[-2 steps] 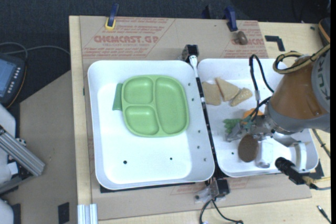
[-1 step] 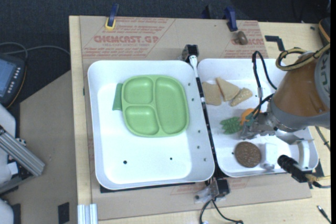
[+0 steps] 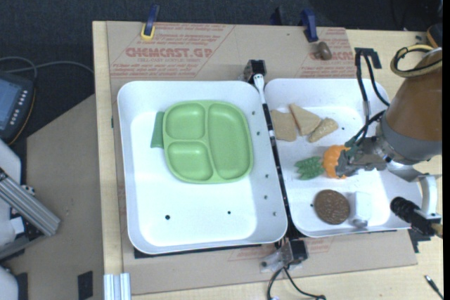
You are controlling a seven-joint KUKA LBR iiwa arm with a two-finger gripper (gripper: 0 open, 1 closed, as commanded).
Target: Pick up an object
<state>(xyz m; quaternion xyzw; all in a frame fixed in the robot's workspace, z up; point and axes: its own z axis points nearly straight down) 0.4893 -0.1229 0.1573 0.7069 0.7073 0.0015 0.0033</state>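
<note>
The end effector sits low in the right bin, right up against a small orange object, and from this slanted look down its tips seem to be on or around that piece; whether it is spread or clamped I cannot tell, since the dark hardware blurs into the orange. So the reach looks done, while a secure grasp and the lift are, in my judgement, what is left: the orange object appears to rest on the bin floor. Just to its left lies a green leafy piece, touching or nearly so. Below it is a round brown disc, and toward the far side of the bin are two tan wedge-shaped pieces (bread-like toys, perhaps). The left bin holds a green divided tray, well apart from the arm. Both bins rest side by side on the bench.
</note>
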